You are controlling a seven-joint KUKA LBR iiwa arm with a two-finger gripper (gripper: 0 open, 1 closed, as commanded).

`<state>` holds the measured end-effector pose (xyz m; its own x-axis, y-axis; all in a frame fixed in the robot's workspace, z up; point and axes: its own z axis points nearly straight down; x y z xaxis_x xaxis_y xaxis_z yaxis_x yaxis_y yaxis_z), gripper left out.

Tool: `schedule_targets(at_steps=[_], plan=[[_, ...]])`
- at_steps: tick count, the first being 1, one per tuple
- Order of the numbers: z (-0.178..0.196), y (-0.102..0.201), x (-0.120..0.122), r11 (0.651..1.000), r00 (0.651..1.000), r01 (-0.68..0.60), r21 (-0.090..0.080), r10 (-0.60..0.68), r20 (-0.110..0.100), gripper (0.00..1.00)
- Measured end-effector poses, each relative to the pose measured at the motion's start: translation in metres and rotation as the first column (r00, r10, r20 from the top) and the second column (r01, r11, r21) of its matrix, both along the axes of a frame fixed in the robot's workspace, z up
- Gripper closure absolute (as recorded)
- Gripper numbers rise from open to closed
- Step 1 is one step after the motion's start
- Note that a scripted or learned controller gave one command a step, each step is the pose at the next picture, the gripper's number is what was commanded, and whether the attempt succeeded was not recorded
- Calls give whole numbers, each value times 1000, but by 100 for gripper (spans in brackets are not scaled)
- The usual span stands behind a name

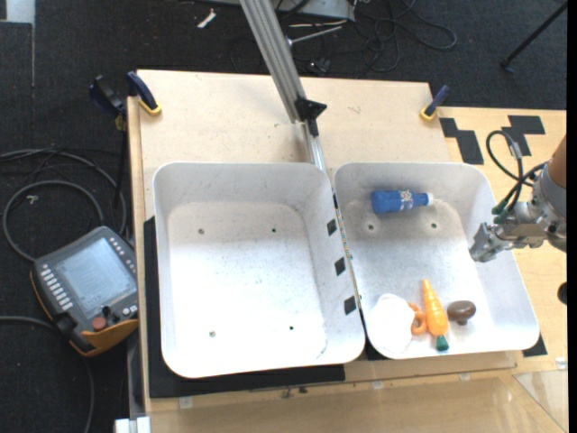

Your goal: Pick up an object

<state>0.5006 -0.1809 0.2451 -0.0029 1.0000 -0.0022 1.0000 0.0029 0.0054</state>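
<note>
From above, the bench (234, 115) carries two shallow white bins side by side. The left bin (180, 188) has only small dark specks on its floor. The right bin (478, 188) holds all the loose things. A blue bottle (400, 201) with a white cap lies on its side near the far wall. At the near end, a white round lid (391, 325) (or a disc, it is hard to tell) rests against the near wall, just beside an orange carrot toy (435, 312) with a green tip. A small brown lump (462, 311) sits just right of the carrot toy, close but apart from it.

The gripper (484, 242) comes in from the right and hangs over the right bin's right rim, well apart from the bottle and from the cluster at the near end. Whether its fingers are apart or together cannot be told at this angle. Nothing shows between them.

A grey handheld controller (86, 282) with an orange edge lies on the floor left of the bench.
</note>
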Motion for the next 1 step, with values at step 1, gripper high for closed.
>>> schedule_targets(at_steps=[1], plan=[[51,0,2,1000,1000,-1,-1,1,1,100]])
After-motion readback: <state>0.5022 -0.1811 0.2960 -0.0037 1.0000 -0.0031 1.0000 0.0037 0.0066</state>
